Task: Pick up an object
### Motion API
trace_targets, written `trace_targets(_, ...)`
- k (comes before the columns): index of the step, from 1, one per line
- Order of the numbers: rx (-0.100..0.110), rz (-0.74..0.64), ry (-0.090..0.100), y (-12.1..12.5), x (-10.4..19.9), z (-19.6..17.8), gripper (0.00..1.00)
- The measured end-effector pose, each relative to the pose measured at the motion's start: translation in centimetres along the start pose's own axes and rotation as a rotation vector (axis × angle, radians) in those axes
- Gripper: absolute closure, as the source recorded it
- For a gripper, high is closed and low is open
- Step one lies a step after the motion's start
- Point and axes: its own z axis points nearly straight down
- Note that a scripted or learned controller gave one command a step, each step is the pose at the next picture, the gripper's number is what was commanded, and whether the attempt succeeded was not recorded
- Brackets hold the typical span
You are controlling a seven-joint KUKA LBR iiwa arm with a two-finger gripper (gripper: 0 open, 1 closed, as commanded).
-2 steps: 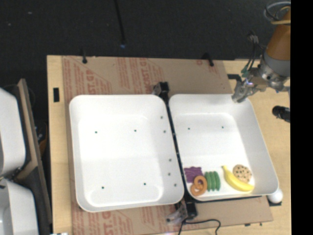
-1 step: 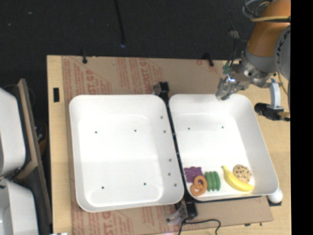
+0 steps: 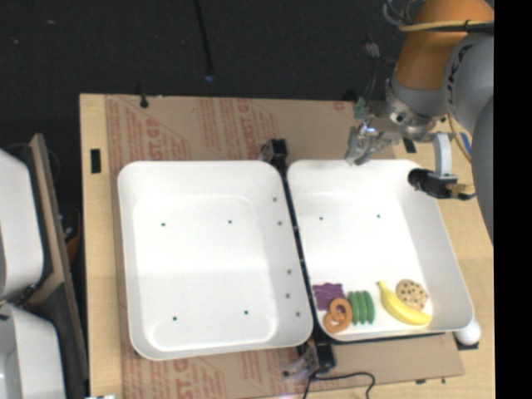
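At the far rim of the right bin [image 3: 432, 248], near its far left corner: gripper [image 3: 363, 149], hanging from the grey arm [image 3: 474, 65] with its orange band [image 3: 436, 36]. Clenched or released: cannot tell from this slant. Well apart from the toys, all clustered along that bin's near edge. From left to right there: purple toy [image 3: 329, 293], too small to name; orange ring [image 3: 339, 316] just in front of it, touching; green ridged piece [image 3: 362, 306] beside the ring; yellow banana [image 3: 403, 309]; speckled cookie [image 3: 411, 292] resting against the banana's far side. To the left, close alongside: left bin [image 3: 133, 223]. Beneath both: printed cardboard sheet [image 3: 191, 131]. Between the bins' far corners: black clip [image 3: 274, 150].
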Motion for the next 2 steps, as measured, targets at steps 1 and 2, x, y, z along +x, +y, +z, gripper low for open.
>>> trace_targets(1,0.000,0.000,0.000,-1.3,5.0,-0.6,1.00)
trace_targets(2,0.001,0.000,0.000,-2.4,10.1,-1.0,1.00)
